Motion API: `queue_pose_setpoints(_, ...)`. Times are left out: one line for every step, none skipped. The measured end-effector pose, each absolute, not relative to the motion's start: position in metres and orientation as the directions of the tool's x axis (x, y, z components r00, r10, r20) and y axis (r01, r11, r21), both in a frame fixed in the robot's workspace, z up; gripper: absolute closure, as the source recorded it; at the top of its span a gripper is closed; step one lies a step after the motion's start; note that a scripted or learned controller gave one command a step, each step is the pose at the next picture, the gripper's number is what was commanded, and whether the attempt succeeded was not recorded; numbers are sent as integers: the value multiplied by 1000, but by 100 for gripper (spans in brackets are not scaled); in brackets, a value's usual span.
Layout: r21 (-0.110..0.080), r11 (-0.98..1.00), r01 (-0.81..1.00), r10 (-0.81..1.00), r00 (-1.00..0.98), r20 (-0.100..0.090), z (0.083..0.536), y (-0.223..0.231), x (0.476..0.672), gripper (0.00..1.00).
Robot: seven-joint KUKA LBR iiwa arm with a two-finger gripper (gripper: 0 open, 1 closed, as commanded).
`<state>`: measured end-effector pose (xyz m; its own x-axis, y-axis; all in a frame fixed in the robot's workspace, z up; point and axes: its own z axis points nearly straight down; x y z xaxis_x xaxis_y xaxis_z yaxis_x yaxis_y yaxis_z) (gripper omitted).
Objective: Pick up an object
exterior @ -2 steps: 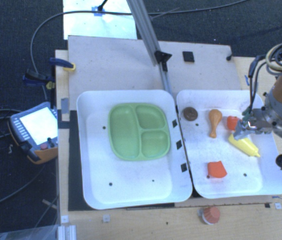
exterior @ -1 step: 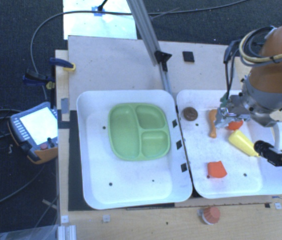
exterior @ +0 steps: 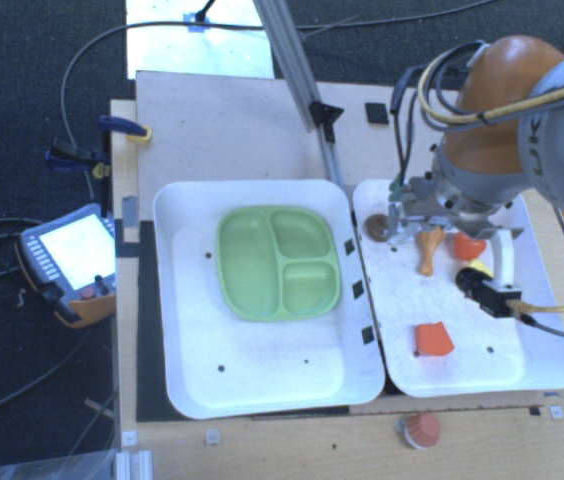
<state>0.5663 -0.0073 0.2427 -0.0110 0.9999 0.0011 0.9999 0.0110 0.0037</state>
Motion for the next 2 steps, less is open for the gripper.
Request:
queue_pose_setpoints(3,9,1000,1000,-9,1,228,38,591,100)
queue_pose_setpoints(5,9,1000,1000,-9,1,226,81,628,100)
